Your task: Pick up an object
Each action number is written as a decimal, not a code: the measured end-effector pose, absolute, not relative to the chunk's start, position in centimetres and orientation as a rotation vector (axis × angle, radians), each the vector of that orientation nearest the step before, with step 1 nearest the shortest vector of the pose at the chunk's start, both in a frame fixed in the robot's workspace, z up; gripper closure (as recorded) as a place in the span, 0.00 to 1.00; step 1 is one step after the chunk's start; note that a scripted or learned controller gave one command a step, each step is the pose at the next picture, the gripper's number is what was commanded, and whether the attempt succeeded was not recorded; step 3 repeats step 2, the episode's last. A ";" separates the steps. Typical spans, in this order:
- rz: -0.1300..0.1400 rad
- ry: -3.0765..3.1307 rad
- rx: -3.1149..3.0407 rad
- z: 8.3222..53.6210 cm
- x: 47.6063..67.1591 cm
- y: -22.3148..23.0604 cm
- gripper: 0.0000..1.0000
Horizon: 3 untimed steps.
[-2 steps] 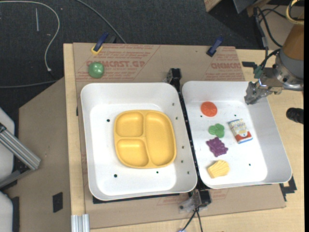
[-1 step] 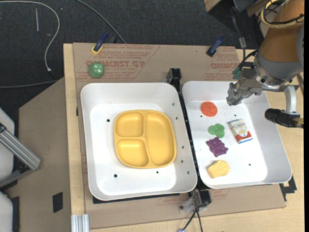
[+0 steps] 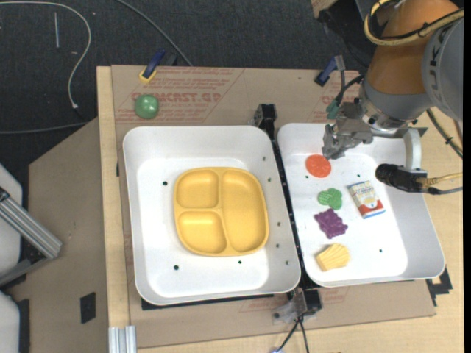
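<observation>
Claw (image 3: pixel 333 151) just above orange disc (image 3: pixel 319 167)

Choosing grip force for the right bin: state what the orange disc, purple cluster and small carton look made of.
Orange disc: probably moulded plastic, matte, evenly coloured.
Purple cluster: likely plastic or rubber toy grapes, with a bumpy, uniform surface.
Small carton: looks like printed cardboard, with flat faces and graphics, though it could be plastic.
</observation>
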<state>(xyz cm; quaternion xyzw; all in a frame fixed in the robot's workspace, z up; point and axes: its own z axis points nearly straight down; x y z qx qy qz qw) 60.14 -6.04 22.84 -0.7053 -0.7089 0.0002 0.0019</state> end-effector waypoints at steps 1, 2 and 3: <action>-0.006 -2.230 -2.213 23.8 61.2 -0.3 1.00; 0.001 -2.226 -2.212 22.8 61.1 5.1 1.00; 0.001 -2.226 -2.212 22.8 61.1 5.1 1.00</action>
